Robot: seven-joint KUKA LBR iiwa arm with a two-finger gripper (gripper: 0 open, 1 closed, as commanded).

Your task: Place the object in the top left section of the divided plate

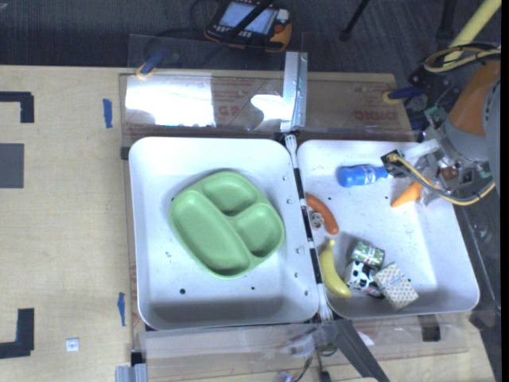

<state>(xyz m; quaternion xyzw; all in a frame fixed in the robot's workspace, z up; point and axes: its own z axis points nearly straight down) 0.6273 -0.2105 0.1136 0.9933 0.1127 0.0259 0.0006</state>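
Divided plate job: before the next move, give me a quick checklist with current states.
1. Green divided plate sits flat in the left bin: ok.
2. Plate's top left section free of objects: ok.
3. Objects are in the right bin, blue bottle, banana, orange carrot piece: ok.
4. Pincer over the right bin's upper right corner: ok.
5. Object between the pincer's tips: cannot tell.
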